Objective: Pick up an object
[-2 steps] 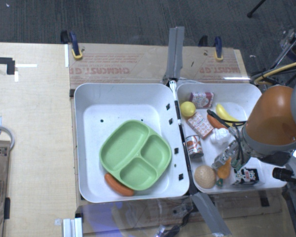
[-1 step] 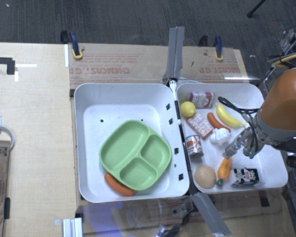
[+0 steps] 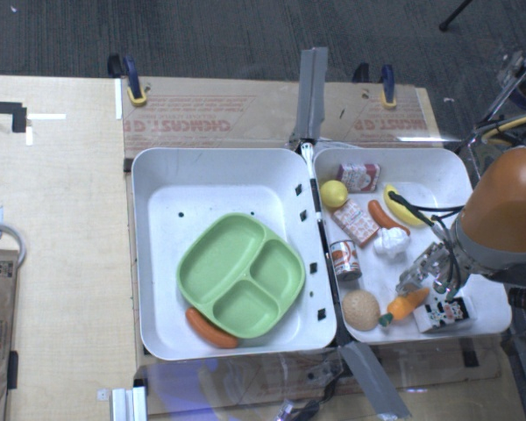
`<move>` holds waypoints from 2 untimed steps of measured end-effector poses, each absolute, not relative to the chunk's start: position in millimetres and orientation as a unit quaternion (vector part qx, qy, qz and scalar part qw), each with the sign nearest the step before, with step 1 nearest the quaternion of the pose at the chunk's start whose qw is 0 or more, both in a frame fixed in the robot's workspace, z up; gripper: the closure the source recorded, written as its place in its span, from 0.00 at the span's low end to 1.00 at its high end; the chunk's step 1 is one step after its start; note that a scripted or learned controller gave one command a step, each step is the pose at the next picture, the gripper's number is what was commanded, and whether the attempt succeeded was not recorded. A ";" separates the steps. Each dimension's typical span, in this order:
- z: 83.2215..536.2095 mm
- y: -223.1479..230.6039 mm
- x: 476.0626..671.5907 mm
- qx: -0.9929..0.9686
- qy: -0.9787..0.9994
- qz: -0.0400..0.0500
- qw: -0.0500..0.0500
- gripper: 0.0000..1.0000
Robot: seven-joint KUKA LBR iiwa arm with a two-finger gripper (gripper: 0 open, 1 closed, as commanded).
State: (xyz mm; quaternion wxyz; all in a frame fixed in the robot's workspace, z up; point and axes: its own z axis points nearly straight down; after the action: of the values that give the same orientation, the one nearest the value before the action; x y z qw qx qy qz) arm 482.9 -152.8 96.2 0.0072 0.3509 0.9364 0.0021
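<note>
My gripper [image 3: 426, 279] hangs low over the lower right part of the right bin [image 3: 473, 178], coming in from the right under the orange band of the arm. Just below and left of it lies a small carrot [image 3: 403, 306], tilted, with its green end toward a tan round ball [image 3: 361, 310]. A white card with dark print [image 3: 444, 314] lies just under the gripper's right side. A white crumpled lump [image 3: 391, 241] sits just above and left of the gripper. Nothing visible is held by the gripper.
The right bin also holds a lemon [image 3: 334, 193], a red-white packet [image 3: 359, 176], a banana [image 3: 406, 207], a red sausage [image 3: 385, 214], a wrapped bar [image 3: 357, 222] and a can [image 3: 344, 260]. In the left bin [image 3: 158, 235] lie a green divided plate [image 3: 240, 274] and an orange sausage [image 3: 212, 328].
</note>
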 end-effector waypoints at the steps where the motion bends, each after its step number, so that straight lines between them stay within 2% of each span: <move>1: 102.7 -153.3 481.5 0.353 0.936 0.002 0.004 1.00; 2: 191.8 -69.9 499.3 0.253 0.968 0.000 0.002 1.00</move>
State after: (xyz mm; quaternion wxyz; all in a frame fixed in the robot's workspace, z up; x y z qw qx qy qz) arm 499.3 -69.9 191.8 0.0015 0.2527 0.9675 0.0003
